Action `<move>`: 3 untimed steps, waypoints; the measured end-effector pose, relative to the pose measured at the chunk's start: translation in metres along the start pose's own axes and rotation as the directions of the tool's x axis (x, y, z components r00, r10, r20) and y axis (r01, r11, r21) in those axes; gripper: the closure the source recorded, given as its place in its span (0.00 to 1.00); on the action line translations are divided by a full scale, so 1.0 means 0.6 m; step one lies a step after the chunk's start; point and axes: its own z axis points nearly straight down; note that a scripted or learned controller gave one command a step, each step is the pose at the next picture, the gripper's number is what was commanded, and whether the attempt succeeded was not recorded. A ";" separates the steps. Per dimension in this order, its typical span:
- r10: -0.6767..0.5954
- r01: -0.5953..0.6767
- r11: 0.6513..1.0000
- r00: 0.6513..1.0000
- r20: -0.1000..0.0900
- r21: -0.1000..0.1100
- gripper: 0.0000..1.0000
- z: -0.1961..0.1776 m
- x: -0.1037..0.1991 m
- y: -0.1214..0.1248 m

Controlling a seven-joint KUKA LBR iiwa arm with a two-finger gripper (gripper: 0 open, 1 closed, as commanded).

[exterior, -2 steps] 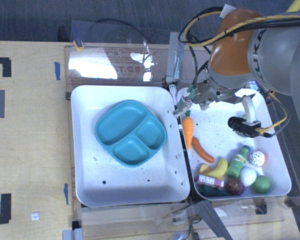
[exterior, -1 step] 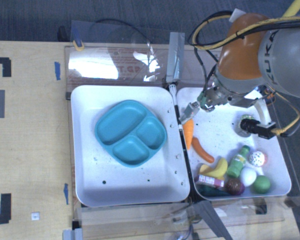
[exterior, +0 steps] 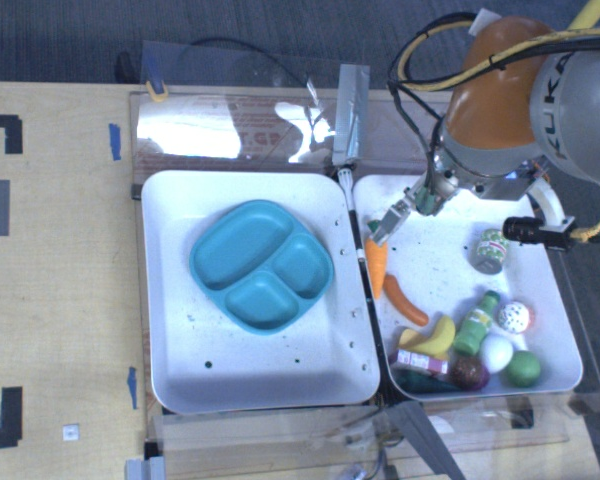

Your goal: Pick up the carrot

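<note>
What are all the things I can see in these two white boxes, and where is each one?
Bins: two, white, side by side on the bench.
Divided plate: one, blue, in the left bin.
Carrot: one, orange, at the right bin's left wall.
Chilli-like piece: one, orange-red, just right of the carrot.
Banana: one, yellow, right bin's near side.
Bottle: one, green, beside the banana.
Can: one, silvery-green, right bin's right side.
Ball: one, green, near right corner.
Arm: one, grey and orange, from the right.
Claw: one, just above the carrot's top.
</note>
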 end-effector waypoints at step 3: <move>-0.567 0.567 0.824 0.824 0.002 -0.002 0.00 -0.001 0.027 -0.013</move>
